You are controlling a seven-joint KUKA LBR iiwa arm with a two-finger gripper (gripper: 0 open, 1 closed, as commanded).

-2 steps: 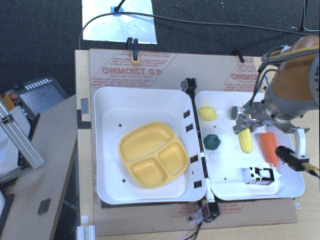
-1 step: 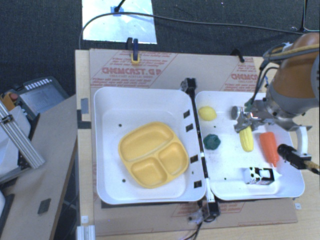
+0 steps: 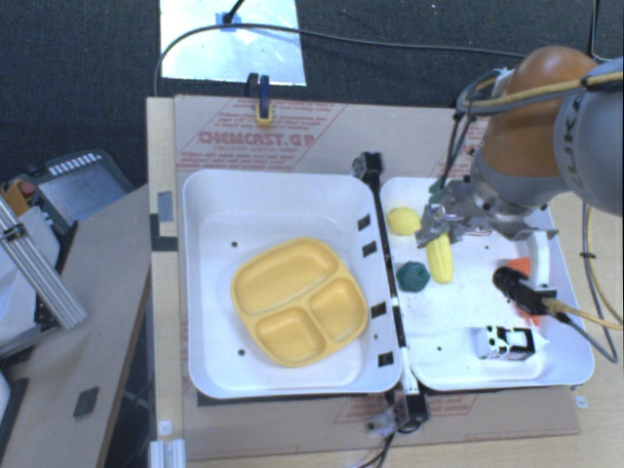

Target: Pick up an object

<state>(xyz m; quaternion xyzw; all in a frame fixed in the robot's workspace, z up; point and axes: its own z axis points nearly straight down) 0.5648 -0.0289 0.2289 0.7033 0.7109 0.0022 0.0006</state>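
In the right bin (image 3: 565, 364) lie a yellow corn cob (image 3: 441, 259), a round yellow lemon (image 3: 402, 221) to its upper left and a dark green lump (image 3: 413, 276) at its lower left. A black-and-white patterned box (image 3: 507, 342) sits near the bin's front. My gripper (image 3: 438, 224) hangs low over the corn cob's far end, just right of the lemon. Whether it touches the cob is not visible. An orange object (image 3: 521, 263) lies right of the cob, partly hidden by the arm's fittings.
The left bin (image 3: 210, 203) holds a yellow three-compartment plate (image 3: 297, 300). A black divider (image 3: 382, 261) with clips separates the two bins. The grey arm (image 3: 546, 135) crosses above the right bin's back right part.
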